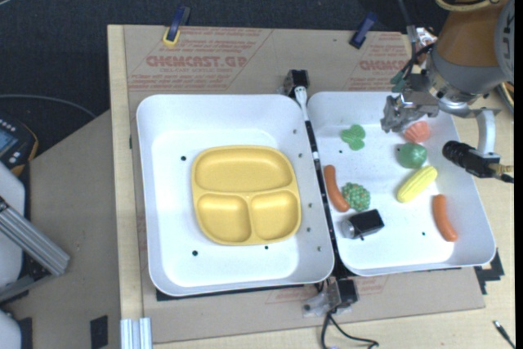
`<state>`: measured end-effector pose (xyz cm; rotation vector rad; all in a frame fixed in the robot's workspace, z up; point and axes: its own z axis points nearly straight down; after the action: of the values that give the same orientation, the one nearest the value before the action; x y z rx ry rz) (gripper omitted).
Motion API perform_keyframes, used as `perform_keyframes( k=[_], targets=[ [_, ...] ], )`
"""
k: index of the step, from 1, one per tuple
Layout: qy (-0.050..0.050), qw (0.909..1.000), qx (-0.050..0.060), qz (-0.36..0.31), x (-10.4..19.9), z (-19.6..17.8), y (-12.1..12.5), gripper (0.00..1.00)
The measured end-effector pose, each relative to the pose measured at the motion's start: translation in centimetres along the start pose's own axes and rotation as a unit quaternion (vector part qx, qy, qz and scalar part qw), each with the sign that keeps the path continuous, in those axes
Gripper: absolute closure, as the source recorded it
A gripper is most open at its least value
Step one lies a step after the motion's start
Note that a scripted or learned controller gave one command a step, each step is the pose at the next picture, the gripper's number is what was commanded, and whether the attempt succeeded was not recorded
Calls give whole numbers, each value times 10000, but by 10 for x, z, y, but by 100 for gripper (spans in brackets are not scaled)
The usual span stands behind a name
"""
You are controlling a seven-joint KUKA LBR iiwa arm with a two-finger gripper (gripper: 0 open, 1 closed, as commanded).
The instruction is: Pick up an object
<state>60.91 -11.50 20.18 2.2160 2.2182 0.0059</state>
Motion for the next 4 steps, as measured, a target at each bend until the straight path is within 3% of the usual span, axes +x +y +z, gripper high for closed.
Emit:
perform_keyframes(
  k=[1,2,3,4],
  targets=[
    [1,10000,8,1,0,-25,1,100],
    [23,10000,37,-29,61,-33,-5,100],
    [23,10000,54,-24,114,-15,-7,100],
    [13,10000,52,-4,126,-14,-13,100]
  ],
)
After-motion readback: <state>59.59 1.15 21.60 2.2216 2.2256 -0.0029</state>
